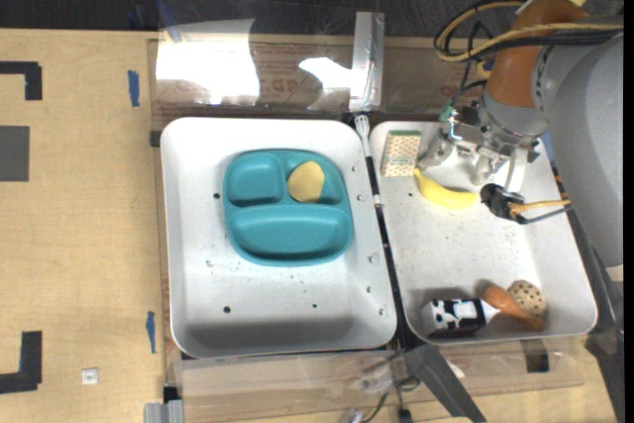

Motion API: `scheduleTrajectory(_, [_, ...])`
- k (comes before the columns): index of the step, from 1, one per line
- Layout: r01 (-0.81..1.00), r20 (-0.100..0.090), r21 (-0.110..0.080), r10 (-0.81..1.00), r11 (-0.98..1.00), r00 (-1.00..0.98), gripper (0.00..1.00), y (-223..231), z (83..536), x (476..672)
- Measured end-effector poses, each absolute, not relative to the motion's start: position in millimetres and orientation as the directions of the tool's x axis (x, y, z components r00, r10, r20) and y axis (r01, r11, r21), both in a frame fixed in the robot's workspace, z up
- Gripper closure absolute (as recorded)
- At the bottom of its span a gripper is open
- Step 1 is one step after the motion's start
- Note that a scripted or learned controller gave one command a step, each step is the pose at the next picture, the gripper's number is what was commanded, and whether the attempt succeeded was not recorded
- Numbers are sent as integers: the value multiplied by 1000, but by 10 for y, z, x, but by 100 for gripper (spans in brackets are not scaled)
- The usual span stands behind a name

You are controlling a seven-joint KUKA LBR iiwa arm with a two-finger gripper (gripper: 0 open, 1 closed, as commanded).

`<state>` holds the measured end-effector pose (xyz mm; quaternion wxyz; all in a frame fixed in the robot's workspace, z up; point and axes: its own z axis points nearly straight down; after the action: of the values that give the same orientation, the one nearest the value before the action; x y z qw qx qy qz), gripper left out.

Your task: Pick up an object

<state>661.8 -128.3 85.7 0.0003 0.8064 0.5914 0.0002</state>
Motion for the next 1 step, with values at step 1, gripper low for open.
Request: scheduleTrajectory(1, [994, -1, 4, 994, -110, 110, 0, -1385, 860, 6676])
